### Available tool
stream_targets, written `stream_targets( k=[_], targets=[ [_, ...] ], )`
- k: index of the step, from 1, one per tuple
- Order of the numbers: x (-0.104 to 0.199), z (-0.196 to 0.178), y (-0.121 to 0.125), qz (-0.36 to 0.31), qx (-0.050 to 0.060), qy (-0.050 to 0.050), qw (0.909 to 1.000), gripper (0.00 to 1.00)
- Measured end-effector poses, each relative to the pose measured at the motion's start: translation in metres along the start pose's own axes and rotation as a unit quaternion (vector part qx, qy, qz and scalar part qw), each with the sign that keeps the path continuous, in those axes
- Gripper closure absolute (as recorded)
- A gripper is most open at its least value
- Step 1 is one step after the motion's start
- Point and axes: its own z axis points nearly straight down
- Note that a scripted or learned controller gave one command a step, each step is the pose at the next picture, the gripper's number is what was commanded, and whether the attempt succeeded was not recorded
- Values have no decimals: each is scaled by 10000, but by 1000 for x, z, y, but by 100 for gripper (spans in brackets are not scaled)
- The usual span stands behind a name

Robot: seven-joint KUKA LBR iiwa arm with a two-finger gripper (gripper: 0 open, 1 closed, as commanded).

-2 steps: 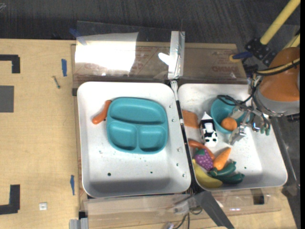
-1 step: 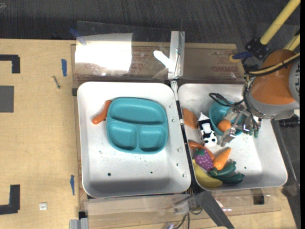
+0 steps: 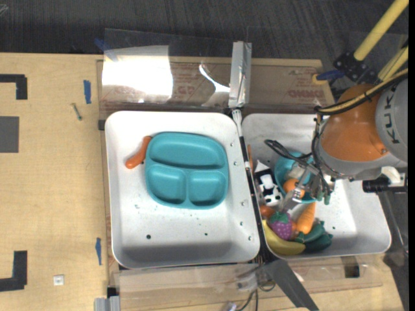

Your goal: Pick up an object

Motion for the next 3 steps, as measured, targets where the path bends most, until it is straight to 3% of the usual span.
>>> stream_targets(
  k=[1,2,3],
  targets=[
    [50,-1,-24,339,1,-45,9994,0],
    [26,-81,-80,-706,24,29,9975,0],
    [33,0,-76,-838,12,12,9965,0]
  ],
)
